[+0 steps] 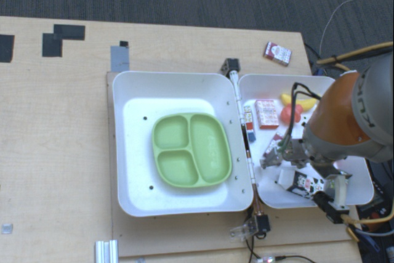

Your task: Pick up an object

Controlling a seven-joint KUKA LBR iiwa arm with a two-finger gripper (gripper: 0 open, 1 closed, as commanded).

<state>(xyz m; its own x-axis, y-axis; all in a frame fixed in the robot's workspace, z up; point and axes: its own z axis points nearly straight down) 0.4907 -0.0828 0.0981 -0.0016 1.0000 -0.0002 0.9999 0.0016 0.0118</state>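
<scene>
On my left I have the left bin (178,88) with a green three-compartment plate (191,149) lying flat in its middle; it looks like rigid plastic, smooth and wide, so I judge it awkward for a narrow pincer except at the rim. Moving right, a pen-like stick (247,123) lies along the divide, just inside the right bin (271,197). Beyond it sits a small red-and-white carton (267,113), light and stiff by my guess, best pinched across its short sides; its print is too small for me to read. Next come a red piece (290,113) and a yellow piece (290,99), touching. The gripper (274,156) hangs low over the right bin; I cannot tell how its pincer stands. A red packet (277,53) lies on the bench behind.
</scene>
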